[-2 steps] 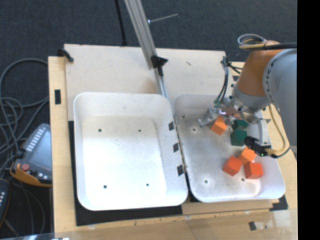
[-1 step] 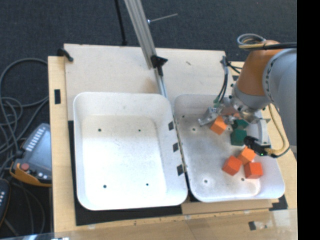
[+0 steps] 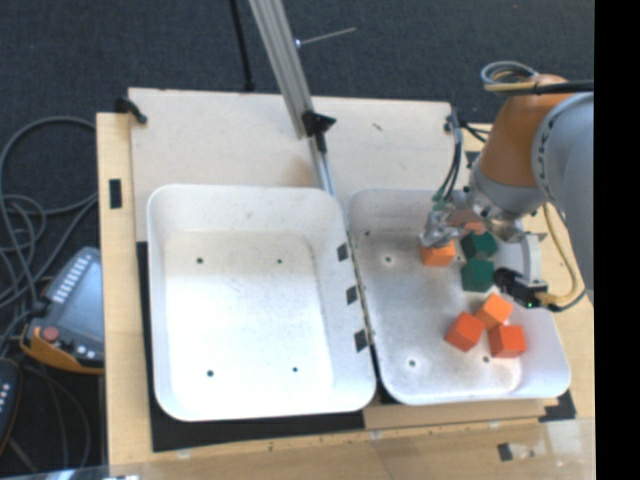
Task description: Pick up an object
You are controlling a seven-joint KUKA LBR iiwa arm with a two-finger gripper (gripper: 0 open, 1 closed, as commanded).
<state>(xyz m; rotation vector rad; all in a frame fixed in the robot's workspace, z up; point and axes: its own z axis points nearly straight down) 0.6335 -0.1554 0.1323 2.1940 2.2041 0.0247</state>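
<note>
Small orange block (image 3: 437,256) beside two dark green blocks (image 3: 478,272); three orange-red cubes (image 3: 463,332) clustered nearer the right bin's (image 3: 400,368) front.

Grey arm (image 3: 568,148), orange wrist band (image 3: 510,143), metal claw (image 3: 440,230)

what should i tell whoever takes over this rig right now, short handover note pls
Gripper: low in the right bin, over its far side, right at an orange block; grip state unclear.
Objects: all in the right bin. Two green blocks beside the gripper, three orange blocks nearer the front. The left bin sits alongside.
Done: arm has reached the blocks.
Left: confirm a grasp and lift one object.
</note>
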